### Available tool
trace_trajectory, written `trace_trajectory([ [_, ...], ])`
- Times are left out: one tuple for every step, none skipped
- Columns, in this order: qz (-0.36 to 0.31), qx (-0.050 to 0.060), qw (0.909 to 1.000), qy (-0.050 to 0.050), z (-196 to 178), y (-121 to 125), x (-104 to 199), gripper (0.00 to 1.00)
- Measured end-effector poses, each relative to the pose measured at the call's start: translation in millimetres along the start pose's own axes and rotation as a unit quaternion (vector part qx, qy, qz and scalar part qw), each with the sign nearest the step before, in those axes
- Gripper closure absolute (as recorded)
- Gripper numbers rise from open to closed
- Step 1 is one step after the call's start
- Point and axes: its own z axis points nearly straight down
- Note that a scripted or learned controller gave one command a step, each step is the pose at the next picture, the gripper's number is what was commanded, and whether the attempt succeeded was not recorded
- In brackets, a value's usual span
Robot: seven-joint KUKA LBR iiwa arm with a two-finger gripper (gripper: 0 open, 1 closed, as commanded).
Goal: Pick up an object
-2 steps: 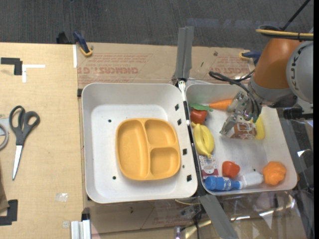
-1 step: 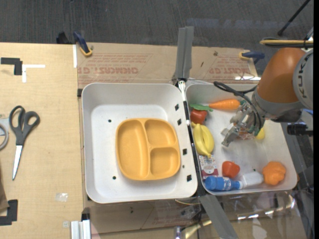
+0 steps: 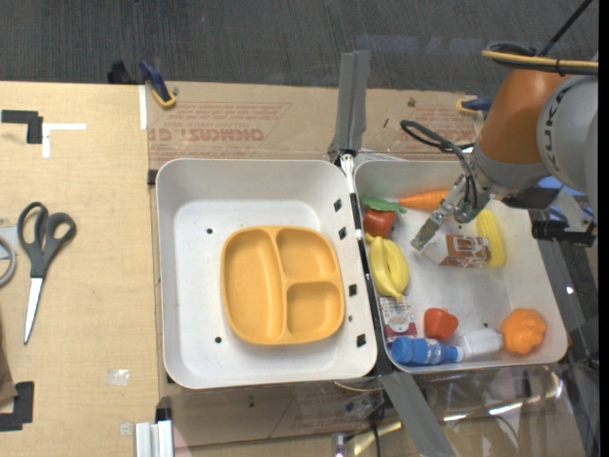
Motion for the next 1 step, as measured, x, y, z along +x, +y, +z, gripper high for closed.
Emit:
trace_trajectory([
  [0.058,-0.005,0.9983,-0.005,1.6,-42.8,2.5,0.0],
])
